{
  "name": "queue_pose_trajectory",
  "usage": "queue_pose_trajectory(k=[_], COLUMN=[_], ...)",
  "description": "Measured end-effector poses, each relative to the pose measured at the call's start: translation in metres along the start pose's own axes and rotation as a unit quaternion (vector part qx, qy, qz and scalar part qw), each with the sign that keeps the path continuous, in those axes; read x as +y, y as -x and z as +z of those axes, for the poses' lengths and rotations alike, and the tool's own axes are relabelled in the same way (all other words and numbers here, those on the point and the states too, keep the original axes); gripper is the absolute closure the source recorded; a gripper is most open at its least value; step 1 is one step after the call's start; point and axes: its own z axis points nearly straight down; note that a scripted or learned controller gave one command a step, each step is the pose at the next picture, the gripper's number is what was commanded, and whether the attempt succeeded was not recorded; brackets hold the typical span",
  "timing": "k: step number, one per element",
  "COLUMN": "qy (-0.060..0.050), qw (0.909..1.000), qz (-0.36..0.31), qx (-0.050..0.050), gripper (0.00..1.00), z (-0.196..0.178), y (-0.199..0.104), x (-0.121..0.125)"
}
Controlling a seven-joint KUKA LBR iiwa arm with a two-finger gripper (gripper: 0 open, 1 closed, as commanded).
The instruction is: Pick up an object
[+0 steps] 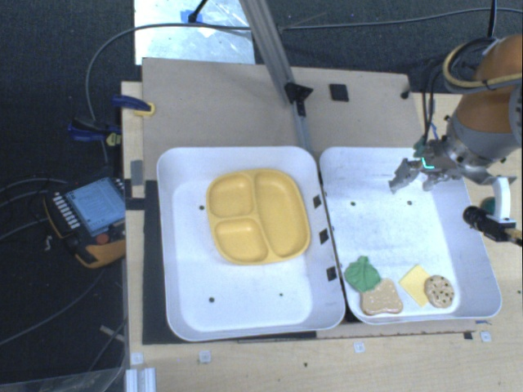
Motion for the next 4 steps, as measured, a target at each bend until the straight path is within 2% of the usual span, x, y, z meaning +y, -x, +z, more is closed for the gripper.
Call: queue_pose_trajectory(k=[1, 3, 4], qy=[0.002, 0.001, 0.002], qw=[1.0, 1.0, 1.0], qz=[0.0, 0.001, 0.001], qx=[0.0, -0.001, -0.001], gripper=[0.0, 0.0, 0.0], z=[-0.001, 0.108, 0.107], y=[0.0, 0.007, 0.007], x=[0.001, 0.013, 0.014])
